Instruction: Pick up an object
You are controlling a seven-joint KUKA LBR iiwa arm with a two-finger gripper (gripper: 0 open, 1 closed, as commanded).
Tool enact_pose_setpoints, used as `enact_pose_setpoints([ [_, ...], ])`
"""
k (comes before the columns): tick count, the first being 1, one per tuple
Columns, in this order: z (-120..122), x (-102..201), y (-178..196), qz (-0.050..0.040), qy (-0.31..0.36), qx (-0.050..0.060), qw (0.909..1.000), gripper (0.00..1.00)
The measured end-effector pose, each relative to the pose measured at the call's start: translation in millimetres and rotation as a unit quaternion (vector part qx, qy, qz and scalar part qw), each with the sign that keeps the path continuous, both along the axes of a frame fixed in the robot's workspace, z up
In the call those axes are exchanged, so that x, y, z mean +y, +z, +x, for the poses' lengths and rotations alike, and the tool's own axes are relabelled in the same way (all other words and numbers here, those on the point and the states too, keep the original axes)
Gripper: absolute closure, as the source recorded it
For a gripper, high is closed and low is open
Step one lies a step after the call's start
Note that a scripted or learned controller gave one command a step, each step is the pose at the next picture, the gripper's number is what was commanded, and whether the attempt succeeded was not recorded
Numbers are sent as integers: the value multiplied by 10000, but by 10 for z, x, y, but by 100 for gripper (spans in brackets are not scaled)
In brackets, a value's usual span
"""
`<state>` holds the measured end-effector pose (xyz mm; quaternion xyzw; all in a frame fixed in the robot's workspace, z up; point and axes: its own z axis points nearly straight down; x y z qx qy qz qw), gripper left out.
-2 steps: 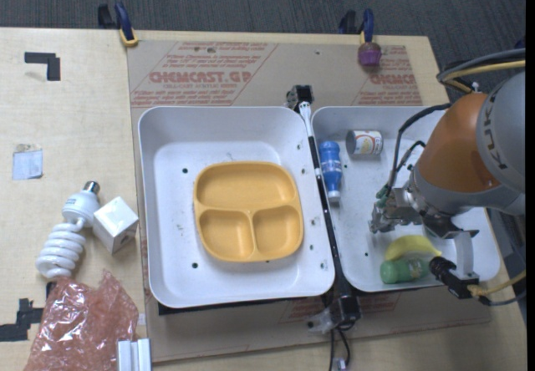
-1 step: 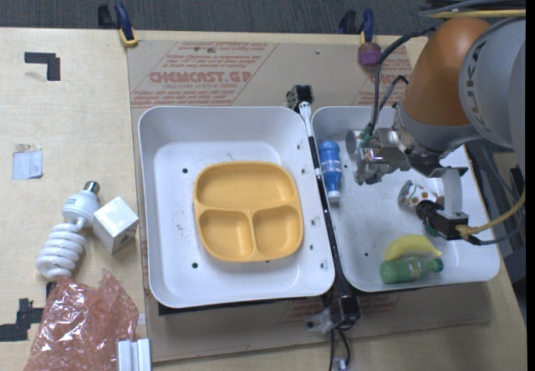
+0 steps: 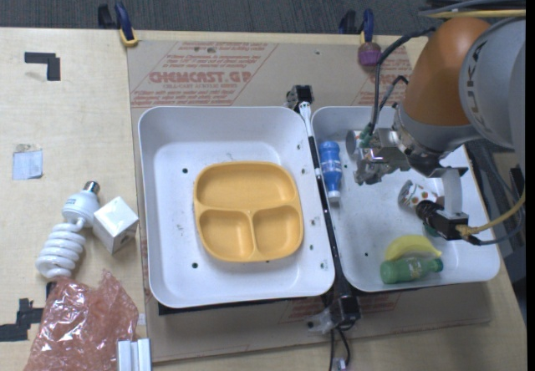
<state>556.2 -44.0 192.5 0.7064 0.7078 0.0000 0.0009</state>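
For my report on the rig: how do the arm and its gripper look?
The arm is grey with a rounded orange band and dark lettering on its shell. Thin dark cables run down to a metallic silver gripper. A yellow cable trails near it.

light: bright, even, overhead
shadows: soft, faint
glare: mild on white bins (image 3: 167,194)
focus: slightly soft overall

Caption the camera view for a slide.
Gripper hovers over right bin near blue bottle; yellow tray fills left bin.

Hand (image 3: 369,162) (metal) over right bin (image 3: 368,265)
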Motion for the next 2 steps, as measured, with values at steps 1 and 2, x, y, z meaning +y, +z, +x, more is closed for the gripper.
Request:
enact_pose_setpoints([
  [1,102,-573,-633,2,-9,8,10000,0],
  [2,-64,-485,-1001,5,-13,8,10000,0],
])
